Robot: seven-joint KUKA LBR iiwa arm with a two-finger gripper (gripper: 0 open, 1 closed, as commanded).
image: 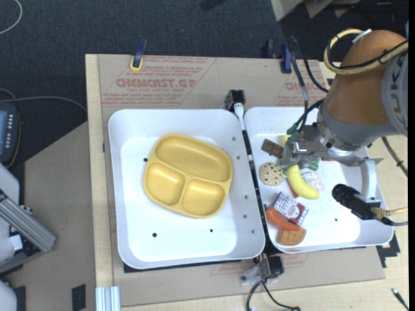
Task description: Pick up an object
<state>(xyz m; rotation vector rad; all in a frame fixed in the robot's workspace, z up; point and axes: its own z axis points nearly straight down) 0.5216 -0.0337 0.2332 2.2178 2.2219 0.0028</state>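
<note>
Nearest me in the right bin (pixel 337 238) I see a waffle piece (pixel 291 236), a carrot (pixel 283 219) and a small packet (pixel 286 205). Beyond them lie a banana (pixel 302 183) and a cookie (pixel 270 173). The gripper (pixel 298 149) hangs just above the banana's far end; I cannot tell how its fingers stand. The left bin (pixel 130 193) holds a yellow divided plate (pixel 187 174).

Yellow tray (pixel 187 175), white bins (pixel 130 193), speckled cookie (pixel 270 173)
</note>
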